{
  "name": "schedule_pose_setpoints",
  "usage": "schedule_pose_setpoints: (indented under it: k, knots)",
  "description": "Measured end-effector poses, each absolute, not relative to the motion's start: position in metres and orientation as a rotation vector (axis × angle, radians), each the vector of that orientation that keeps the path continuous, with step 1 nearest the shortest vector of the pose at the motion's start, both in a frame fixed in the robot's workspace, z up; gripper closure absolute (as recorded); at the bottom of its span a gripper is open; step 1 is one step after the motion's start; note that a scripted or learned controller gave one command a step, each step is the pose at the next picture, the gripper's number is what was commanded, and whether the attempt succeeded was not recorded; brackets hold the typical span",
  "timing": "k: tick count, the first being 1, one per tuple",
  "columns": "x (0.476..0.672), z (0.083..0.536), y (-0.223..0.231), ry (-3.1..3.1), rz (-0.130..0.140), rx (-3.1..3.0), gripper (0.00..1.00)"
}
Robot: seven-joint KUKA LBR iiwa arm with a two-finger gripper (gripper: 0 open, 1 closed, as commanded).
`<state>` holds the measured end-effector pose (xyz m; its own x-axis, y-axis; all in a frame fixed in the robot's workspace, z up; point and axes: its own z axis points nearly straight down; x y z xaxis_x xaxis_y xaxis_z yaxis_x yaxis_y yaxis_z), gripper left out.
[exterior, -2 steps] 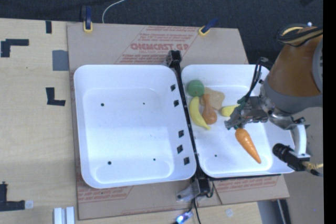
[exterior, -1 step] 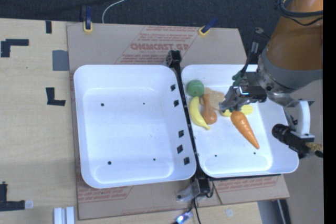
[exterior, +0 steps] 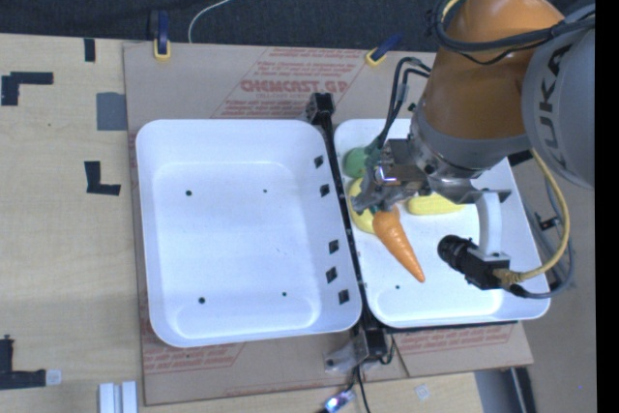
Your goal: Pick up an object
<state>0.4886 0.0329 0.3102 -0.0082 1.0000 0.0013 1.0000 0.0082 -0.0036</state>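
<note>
Seeing arm [exterior: 493,73] reach in from right, over right bin [exterior: 522,300]. Gripper [exterior: 372,193] sits low at bin's left side, just above carrot [exterior: 399,244]. I cannot tell its state, wrist hides it. Carrot lies tilted, tip toward bin's near edge. Yellow object [exterior: 432,204] beside carrot, green object [exterior: 356,160] near divider. Left bin [exterior: 160,150] on desk [exterior: 58,237] alongside.

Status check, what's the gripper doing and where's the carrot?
Gripper low in right bin, finger state unclear. Carrot lying beside it, not visibly held. Yellow piece and green piece crowd close.
</note>
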Motion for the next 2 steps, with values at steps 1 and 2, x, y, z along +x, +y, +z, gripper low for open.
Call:
schedule_pose_setpoints:
  k: [1, 2]
  knots:
    - [0.537, 0.377, 0.077, -2.232, -0.01, -2.217, 1.0]
    - [0.501, 0.336, 0.137, -2.227, 0.007, -2.21, 1.0]
